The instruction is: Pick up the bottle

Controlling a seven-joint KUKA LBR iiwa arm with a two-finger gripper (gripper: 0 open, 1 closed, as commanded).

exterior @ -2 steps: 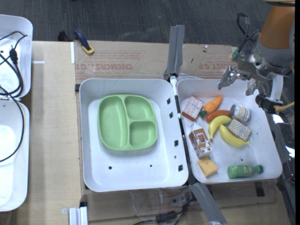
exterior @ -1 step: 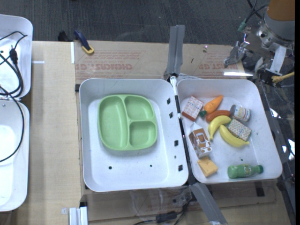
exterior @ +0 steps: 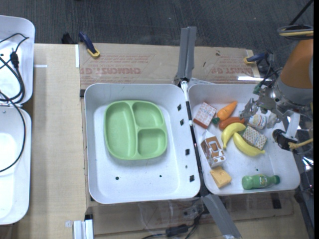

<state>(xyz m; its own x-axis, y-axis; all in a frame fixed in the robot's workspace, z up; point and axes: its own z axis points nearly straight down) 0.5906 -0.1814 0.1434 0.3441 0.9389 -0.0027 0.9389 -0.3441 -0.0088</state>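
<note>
Fig.: right bin (exterior: 294,183), near edge to far.

Nearest the camera lies the bottle (exterior: 260,181), on its side along the near wall of the right bin: green body, pale label band, yellowish cap end pointing right. It touches nothing; a cheese wedge (exterior: 221,177) sits just beside it to the left. Round and lying flat, so it will prob. roll if nudged off-centre; a grip across the body, perpendicular to its long axis, seems safest.

Mid-bin: a brown snack carton (exterior: 213,151), two bananas (exterior: 239,137) w/ a small patterned box (exterior: 254,137) resting on one. Far part: red-and-white box (exterior: 204,115), carrot (exterior: 227,110).

The gripper (exterior: 261,111) hangs at the far right of the bin, over a small white item (exterior: 259,120), well apart from the bottle. Finger state: cannot tell, the linkage is too cluttered.

Risks, as judged: (a) descent at the present spot would catch the white item or bananas, not the target; (b) the near wall leaves little room for a finger beside the bottle; (c) a glancing touch sends it rolling toward the cheese.
</note>
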